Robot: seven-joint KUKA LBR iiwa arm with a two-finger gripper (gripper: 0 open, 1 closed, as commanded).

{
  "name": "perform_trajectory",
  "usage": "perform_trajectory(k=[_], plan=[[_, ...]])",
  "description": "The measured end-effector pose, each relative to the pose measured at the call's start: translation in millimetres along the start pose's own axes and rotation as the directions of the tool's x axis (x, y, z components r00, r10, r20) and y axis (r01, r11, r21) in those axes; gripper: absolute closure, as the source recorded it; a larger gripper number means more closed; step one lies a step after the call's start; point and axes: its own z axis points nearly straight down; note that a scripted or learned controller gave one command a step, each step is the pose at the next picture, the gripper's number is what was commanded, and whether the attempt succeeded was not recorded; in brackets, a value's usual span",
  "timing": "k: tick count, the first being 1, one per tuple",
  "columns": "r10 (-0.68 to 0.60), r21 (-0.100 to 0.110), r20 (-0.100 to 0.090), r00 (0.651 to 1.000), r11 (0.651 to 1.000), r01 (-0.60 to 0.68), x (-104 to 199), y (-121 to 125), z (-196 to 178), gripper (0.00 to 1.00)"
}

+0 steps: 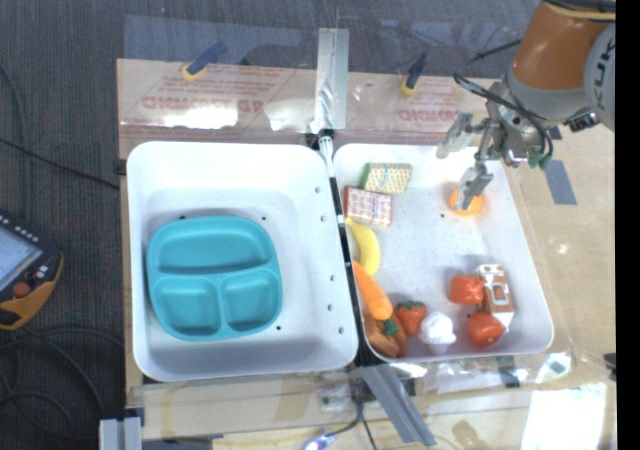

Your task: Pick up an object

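Hovering hand (pixel 467 160) over orange piece (pixel 464 201), right bin (pixel 525 248).

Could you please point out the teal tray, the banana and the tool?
teal tray (pixel 212 254): camera view, top compartment floor.
banana (pixel 367 248): camera view, middle of its curve.
tool (pixel 477 181): camera view, between its fingertips.

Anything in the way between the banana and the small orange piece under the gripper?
No. In the camera view, bare white bin floor runs from the banana to the orange piece below the gripper. The patterned blocks sit above that line.
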Motion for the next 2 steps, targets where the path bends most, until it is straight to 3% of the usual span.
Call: perform_trajectory(k=[1, 2], plan=[[-0.037, 0.001, 0.002, 0.999, 0.999, 0.037, 3.5, -21.9, 90.9, 0.0], [-0.045, 0.004, 0.008, 0.999, 0.999, 0.045, 23.8, 1.5, 97.4, 0.0]])
